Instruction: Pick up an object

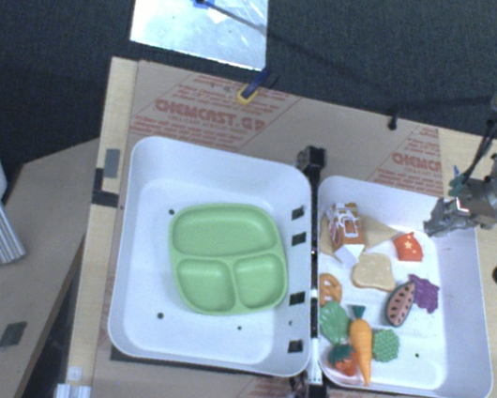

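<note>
Both bins (pixel 224 175) look like smooth, slightly glossy white plastic. Green divided tray (pixel 224 258): matt plastic. Bench sheet (pixel 211 112) looks like printed brown paper; the square panel (pixel 205 3) behind has a shiny, metallic-looking finish.

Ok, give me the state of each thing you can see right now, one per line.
Hand: over right bin's far edge, nothing seen held.
Green tray: flat in left bin.
Carrot: lying in right bin, near corner.
Bread slice: flat, mid bin.
Pretzel: flat, by the divider.
</note>
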`<state>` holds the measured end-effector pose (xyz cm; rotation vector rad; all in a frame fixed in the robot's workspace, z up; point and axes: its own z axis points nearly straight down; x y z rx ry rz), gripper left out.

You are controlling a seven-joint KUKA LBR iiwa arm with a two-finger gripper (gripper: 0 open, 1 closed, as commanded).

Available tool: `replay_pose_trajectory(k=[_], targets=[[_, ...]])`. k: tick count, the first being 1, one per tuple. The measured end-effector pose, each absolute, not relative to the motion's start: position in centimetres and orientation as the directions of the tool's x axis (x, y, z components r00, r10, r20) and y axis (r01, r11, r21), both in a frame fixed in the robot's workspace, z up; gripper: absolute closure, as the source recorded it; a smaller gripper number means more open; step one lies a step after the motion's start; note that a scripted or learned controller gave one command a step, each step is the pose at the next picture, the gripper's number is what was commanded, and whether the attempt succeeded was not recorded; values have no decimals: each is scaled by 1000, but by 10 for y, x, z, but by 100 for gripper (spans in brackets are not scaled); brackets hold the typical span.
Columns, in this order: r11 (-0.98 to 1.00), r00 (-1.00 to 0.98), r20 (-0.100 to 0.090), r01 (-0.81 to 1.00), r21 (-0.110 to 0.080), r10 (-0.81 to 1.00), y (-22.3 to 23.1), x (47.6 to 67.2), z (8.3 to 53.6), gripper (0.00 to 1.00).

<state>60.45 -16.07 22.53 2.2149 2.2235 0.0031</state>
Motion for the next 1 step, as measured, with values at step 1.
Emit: replay_pose_trajectory(k=[1], targets=[[6, -6, 1, 1000, 0, 1000, -127, 576, 231, 100]])
